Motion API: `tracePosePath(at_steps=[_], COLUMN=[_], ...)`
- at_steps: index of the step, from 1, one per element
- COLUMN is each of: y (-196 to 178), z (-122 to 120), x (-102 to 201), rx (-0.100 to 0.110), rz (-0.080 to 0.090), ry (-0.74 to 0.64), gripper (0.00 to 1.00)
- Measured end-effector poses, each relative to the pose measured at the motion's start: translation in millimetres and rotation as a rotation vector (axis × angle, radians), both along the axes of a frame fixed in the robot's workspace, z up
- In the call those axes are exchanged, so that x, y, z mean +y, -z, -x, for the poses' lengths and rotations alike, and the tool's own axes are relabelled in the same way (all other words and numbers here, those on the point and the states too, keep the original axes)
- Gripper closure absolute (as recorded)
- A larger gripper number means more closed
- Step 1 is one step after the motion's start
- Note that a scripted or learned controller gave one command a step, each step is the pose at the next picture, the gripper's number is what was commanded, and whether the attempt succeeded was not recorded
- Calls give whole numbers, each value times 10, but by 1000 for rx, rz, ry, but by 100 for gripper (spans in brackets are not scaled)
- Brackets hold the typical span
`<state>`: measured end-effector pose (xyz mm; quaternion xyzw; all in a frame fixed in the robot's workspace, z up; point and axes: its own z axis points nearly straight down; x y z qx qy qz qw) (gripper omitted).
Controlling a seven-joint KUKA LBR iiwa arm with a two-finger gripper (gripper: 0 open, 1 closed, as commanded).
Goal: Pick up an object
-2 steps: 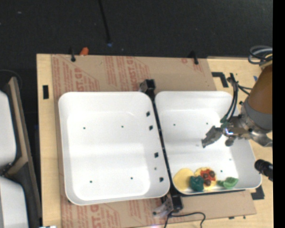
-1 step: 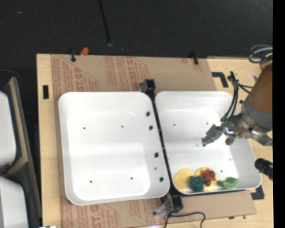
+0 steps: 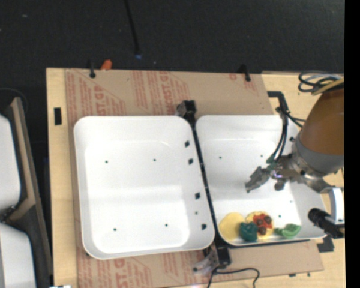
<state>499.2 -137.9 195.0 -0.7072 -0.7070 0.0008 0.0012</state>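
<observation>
Camera view is showing a small cluster of soft-looking objects lying along the near edge of the right bin (image 3: 240, 138): a pale yellow rounded piece (image 3: 230, 223), a teal lump (image 3: 248, 233), a red and dark bit (image 3: 263, 220) and a green piece (image 3: 288, 229), four as far as can be counted, touching or overlapping so their outlines are blurring together. The gripper (image 3: 266, 179) is hanging above the bin floor, apart from the cluster, its two dark fingers spread apart and holding nothing. The left bin (image 3: 138, 185), smooth white plastic with rounded corners, is sitting just beside the right one on a brown cardboard sheet (image 3: 144, 92). The grey and orange arm (image 3: 323, 138) is being cut off at the right.
</observation>
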Motion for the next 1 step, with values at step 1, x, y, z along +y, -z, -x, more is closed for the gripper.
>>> tracePosePath(at_steps=[1], y=[467], z=[41], x=[78], rx=[1], rz=[0], ry=[0], gripper=[0])
